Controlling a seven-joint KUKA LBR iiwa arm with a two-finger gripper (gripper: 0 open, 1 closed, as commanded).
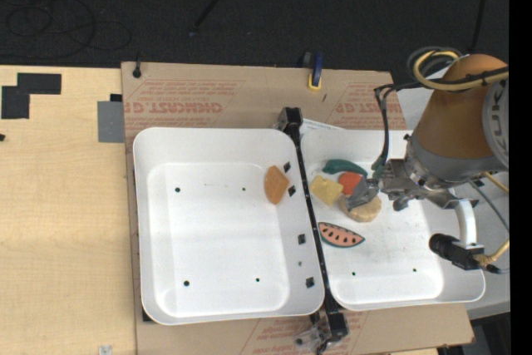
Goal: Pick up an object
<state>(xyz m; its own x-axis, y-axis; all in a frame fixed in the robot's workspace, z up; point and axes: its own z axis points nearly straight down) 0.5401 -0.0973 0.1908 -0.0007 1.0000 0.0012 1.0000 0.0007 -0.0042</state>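
My gripper (362, 195) hangs low in the right bin (399, 283), right over a cluster of toys. Beneath it lies a tan round piece (366, 211), with a red piece (350, 180), a teal piece (339, 166) and a yellow block (325, 189) to its left. A watermelon slice (340, 235) lies just in front of the cluster. An orange oval piece (276, 184) rests in the left bin (216, 295) near the divider. The fingertips are hard to make out among the toys.
A black divider rail (306, 212) runs between the two bins. The arm's grey wrist and orange band (455, 116) tower over the right bin's right half. Cables and a black fitting (455, 249) sit at its right edge.
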